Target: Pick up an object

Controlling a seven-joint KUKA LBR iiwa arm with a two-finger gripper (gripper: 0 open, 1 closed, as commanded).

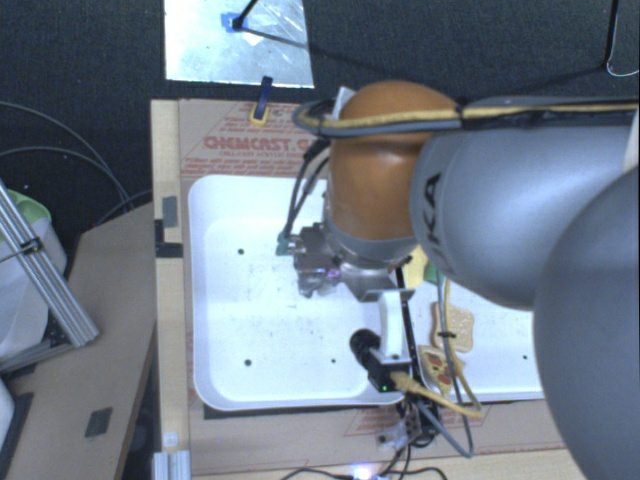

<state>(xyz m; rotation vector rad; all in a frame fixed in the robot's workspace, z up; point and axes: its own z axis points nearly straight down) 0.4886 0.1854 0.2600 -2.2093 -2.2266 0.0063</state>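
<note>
Hanging over the shallow white plastic bin [230, 268], the gripper [322, 268] hides its own state; I cannot tell. A tan, flat object [458, 326] lies right of it, near the bin's divider.

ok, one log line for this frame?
arm over left bin | gripper low in bin | fingers unclear | no object seen held

We see the arm [520, 218] as a bulky grey shell, smooth and rounded, with black lettering partly showing on its side. Above the wrist sits a glossy orange band [385, 158], dome-shaped. A yellow-and-black cable [400, 120] runs across its top, thin dark wires trail down its left, and the metal wrist block [335, 258] is grey.
</note>
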